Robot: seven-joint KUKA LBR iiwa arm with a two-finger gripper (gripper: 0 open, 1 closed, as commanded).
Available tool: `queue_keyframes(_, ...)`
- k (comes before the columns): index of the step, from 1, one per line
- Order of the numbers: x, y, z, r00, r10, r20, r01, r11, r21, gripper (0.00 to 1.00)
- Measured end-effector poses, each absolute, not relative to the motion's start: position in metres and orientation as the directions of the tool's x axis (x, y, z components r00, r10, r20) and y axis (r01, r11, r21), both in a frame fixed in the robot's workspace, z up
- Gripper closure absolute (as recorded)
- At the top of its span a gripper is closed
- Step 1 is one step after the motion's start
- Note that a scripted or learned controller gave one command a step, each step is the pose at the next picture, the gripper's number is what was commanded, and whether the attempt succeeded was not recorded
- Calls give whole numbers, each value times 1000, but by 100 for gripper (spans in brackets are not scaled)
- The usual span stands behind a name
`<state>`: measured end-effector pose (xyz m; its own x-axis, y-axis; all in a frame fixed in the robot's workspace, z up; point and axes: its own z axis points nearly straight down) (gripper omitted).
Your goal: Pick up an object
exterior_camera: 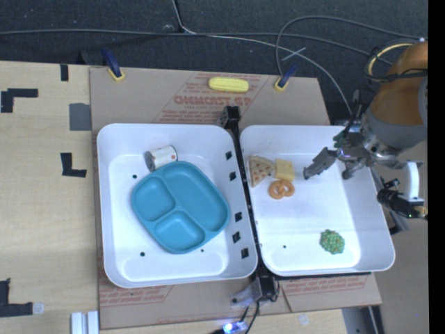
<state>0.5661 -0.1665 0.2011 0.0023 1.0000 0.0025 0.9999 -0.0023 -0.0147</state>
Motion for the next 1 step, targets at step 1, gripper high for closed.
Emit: queue_keyframes(1,569,-166,208,-1,1000,0,1000,1,-2,0)
